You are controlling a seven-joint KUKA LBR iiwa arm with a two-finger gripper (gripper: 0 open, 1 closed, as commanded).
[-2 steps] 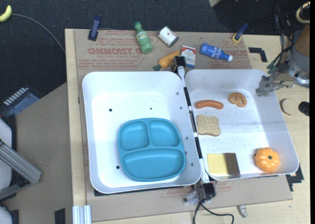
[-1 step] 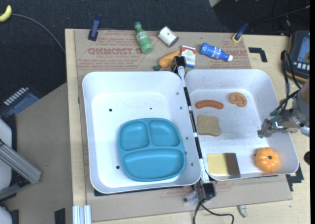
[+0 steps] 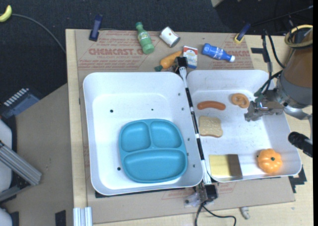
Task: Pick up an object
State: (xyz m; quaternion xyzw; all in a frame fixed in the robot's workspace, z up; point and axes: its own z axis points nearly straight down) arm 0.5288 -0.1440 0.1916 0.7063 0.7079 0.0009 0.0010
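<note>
the gripper (image 3: 252,112) hangs low in the right bin (image 3: 278,143), just right of the pretzel (image 3: 240,100); jaw state i cannot tell; nothing looks lifted, so the pick remains.

One fixed camera looks down at a slant from above, taking in both white bins (image 3: 94,120) together.

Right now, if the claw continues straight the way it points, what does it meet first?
The claw points toward the view's left and downward, just below the pretzel-shaped piece. Going straight on, it would probably meet the bare floor of the right bin first; the sausage lies further along. Depth is unclear.
</note>
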